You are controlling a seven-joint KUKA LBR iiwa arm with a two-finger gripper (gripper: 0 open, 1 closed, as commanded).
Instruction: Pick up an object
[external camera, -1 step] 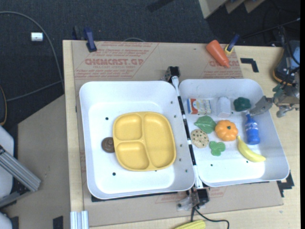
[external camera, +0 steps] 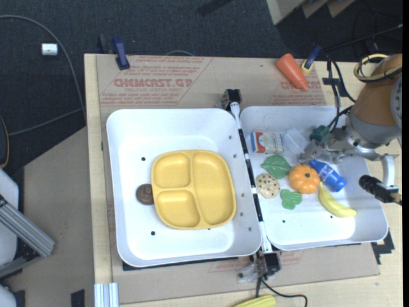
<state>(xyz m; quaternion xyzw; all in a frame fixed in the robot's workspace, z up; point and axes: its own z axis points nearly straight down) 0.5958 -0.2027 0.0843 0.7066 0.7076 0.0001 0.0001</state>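
Showing two white bins [external camera: 121,171] on a cardboard-covered bench [external camera: 160,82], dark carpet around.
One yellow tray [external camera: 192,189] and one brown disc [external camera: 144,194] left of the orange pumpkin [external camera: 304,178]; one banana [external camera: 335,204], one blue object [external camera: 329,174], two green leaves beside it. Gripper [external camera: 326,147] hovers just above the pumpkin, its opening unclear.

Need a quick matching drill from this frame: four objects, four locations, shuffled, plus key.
Objects:
1. yellow tray
2. brown disc
3. banana
4. toy carrot

Locations:
A. on the bench, beyond the bins
B. middle of the left bin
C. right bin, near its front
D. left bin, against the tray's left edge

Pairs: 1-B, 2-D, 3-C, 4-A
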